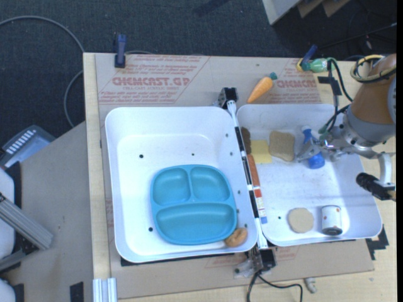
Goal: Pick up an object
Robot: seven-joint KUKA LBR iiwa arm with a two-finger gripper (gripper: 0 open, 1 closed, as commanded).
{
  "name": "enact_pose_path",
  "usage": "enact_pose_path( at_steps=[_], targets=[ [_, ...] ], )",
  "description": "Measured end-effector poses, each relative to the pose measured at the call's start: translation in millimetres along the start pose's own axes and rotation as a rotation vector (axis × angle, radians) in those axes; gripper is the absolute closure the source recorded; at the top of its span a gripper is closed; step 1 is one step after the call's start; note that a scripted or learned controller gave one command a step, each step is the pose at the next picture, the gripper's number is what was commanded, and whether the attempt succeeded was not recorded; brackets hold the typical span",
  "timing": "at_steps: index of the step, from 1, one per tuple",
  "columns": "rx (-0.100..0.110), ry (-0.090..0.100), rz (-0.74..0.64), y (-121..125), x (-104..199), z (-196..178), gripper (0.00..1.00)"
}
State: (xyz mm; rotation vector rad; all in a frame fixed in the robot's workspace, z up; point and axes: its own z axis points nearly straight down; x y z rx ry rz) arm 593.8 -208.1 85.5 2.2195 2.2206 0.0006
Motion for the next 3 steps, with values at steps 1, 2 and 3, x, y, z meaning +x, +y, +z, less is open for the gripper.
enact_pose_path(
  at_steps=[1,2,3],
  targets=[
    [-0.001,-0.001,0.0,0,0,-10,1.0],
    [0.02,0.002,0.005,36,67,-4,1.0],
    [0.0,0.002,-0.001,-4,136,-103,1.0]
  ],
)
